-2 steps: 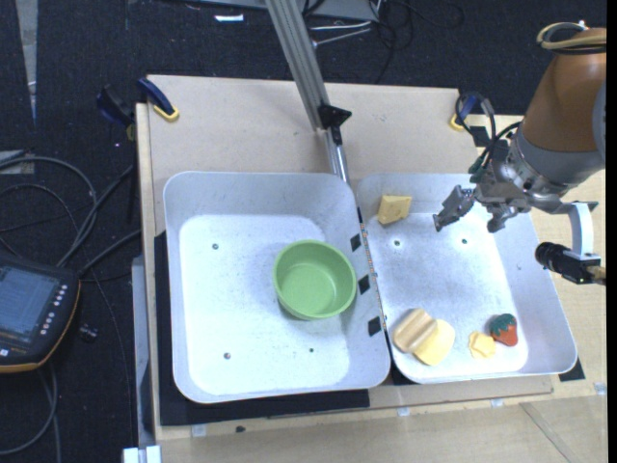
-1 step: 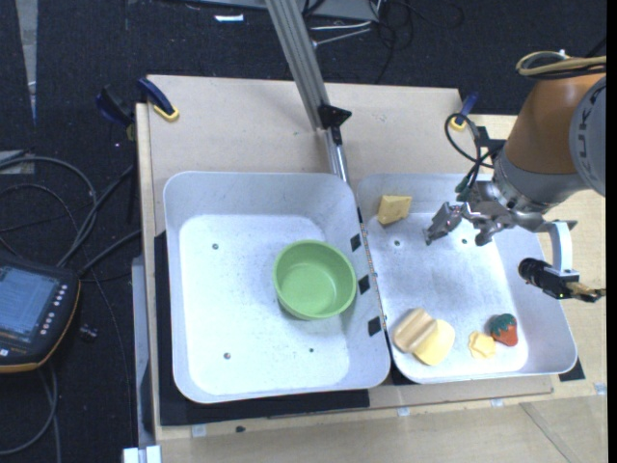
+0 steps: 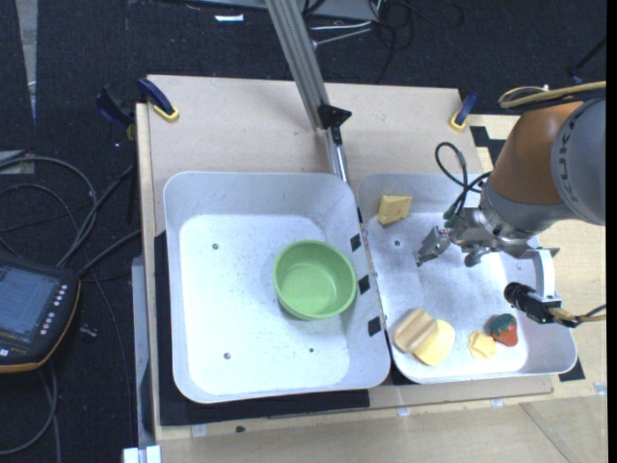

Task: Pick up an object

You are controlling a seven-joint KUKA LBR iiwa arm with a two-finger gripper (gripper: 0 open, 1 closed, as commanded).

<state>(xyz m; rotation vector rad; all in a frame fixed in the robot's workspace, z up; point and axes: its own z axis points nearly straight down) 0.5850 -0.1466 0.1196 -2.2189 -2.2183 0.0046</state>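
In the camera view, two shallow white plastic bins are seen side by side on the pale wooden counter (image 3: 241, 123). A round green plastic bowl (image 3: 314, 279) is seated upright in the left bin (image 3: 193, 220), towards its right side. In the right bin (image 3: 554, 355), a small pale yellow wedge-shaped block (image 3: 393, 208) is placed near the far left corner, a larger tan and yellow rounded block (image 3: 424, 336) is found at the near left, and a small yellow piece (image 3: 482, 345) is set just beside a red and green strawberry-like toy (image 3: 502, 329) at the near right. The grey arm's hand (image 3: 436, 246) is held over the middle of the right bin, its metal fingers spread apart, with nothing seen between them.
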